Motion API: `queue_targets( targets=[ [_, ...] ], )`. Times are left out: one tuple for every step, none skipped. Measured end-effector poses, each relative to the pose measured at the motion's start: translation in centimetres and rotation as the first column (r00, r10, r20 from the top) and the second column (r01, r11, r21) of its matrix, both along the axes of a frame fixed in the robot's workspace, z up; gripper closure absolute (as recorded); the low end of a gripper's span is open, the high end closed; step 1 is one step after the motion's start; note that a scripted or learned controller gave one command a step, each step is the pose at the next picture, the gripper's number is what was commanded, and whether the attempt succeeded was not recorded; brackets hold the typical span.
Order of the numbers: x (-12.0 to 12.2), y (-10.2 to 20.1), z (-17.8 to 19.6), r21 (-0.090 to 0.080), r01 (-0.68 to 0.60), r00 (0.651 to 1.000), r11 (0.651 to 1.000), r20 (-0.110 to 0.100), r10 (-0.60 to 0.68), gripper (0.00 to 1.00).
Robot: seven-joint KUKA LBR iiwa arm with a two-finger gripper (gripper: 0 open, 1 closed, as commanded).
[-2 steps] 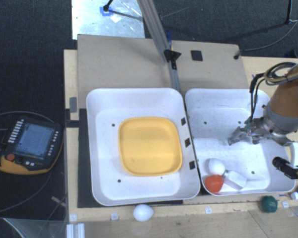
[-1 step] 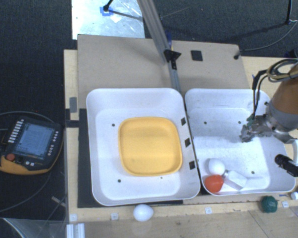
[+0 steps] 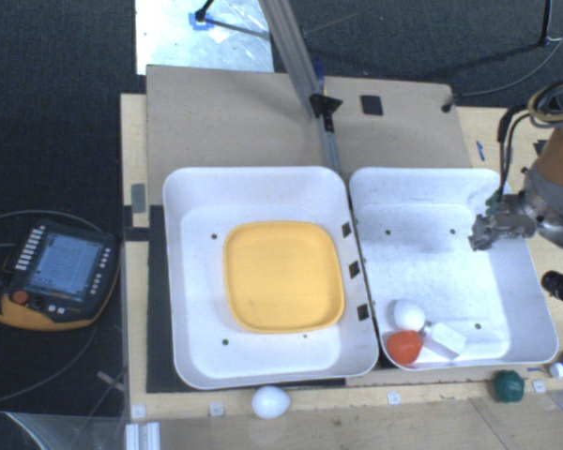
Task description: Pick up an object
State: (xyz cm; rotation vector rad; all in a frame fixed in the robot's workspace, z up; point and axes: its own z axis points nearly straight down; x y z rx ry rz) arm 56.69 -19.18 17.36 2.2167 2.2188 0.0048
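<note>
The jaws (image 3: 480,235) hang over the right bin (image 3: 450,261) near its right wall; whether they are spread or pressed together cannot be told. A white ball (image 3: 409,316), an orange ball (image 3: 404,347) and a white block (image 3: 444,338) cluster in that bin's front corner. A yellow plate (image 3: 284,276) lies in the left bin (image 3: 192,279).

I see a yellow square plate (image 3: 284,275) with rounded corners lying flat in the middle of the left bin (image 3: 190,251). In the right bin (image 3: 516,289), near its front left corner, a white ball (image 3: 409,316) sits touching an orange-red round object (image 3: 403,347) just in front of it, with a white block (image 3: 443,338) lying tilted just beside them both
</note>
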Motion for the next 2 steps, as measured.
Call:
queue_targets(
  targets=[
    [0.6,0.0,6.2,0.0,0.0,1.0,1.0,0.0,0.0,1.0],
    [0.7,0.0,11.5,0.0,0.0,1.0,1.0,-0.001,0.0,1.0]
  ],
)
